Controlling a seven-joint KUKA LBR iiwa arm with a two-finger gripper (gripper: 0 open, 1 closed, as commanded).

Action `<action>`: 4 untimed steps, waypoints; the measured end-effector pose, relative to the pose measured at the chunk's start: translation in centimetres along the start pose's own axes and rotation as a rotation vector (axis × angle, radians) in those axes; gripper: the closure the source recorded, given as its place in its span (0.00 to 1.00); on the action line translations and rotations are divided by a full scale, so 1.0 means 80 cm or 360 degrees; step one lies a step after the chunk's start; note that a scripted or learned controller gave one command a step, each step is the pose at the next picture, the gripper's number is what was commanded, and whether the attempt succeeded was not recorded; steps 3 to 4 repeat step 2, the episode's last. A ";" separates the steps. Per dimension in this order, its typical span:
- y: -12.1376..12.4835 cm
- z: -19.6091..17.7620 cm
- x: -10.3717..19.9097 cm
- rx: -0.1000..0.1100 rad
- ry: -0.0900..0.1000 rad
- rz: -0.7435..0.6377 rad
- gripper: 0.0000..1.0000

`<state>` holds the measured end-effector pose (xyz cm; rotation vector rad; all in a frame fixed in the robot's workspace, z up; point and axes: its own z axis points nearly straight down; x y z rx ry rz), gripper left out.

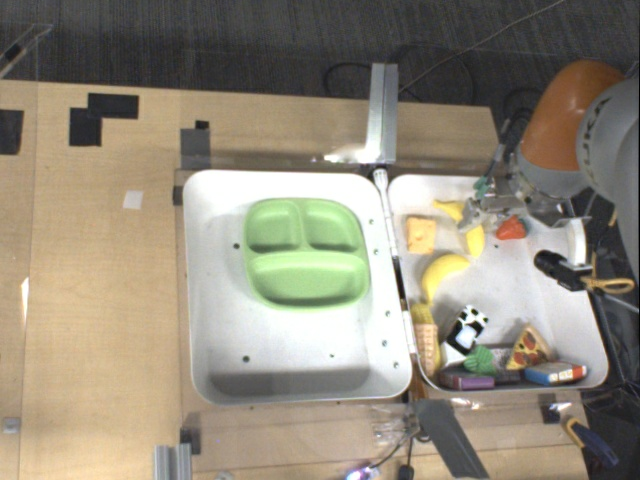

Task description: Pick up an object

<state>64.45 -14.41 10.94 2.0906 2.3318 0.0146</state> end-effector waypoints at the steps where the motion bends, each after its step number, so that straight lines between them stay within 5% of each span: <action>1: 0.003 -0.015 0.001 -0.0010 0.0000 -0.0002 1.00; 2: 0.042 -0.123 0.069 0.0010 -0.0001 0.0281 1.00; 4: 0.042 -0.123 0.069 0.0010 -0.0001 0.0281 1.00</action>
